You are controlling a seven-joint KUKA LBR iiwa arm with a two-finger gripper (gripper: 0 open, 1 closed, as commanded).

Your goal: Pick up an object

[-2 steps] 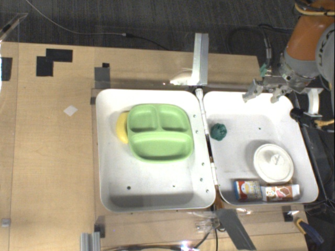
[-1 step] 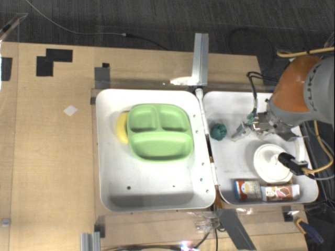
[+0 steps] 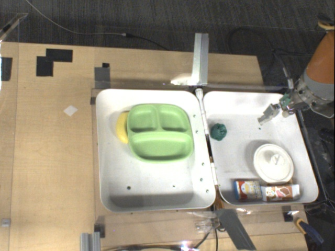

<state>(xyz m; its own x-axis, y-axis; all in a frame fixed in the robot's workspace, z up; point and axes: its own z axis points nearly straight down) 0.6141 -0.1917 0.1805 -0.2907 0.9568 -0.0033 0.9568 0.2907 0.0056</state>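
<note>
Pincer (image 3: pixel 268 114) over right bin's (image 3: pixel 246 101) upper right corner, fingers look spread and bare, though small and blurry. Below it: round white lidded cup (image 3: pixel 272 162), fuzzy teal lump (image 3: pixel 218 131), printed carton (image 3: pixel 267 191) lying lengthwise along front wall. Left bin (image 3: pixel 110 161): glossy green divided tray (image 3: pixel 159 131) over something yellow (image 3: pixel 122 128).

Light wooden bench (image 3: pixel 47 156), dark carpet floor (image 3: pixel 131 7), trailing cable (image 3: pixel 78 31)

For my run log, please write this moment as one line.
gripper: over right bin, holds nothing | green ball, white bowl, bottle: untouched | pick: not done
</note>
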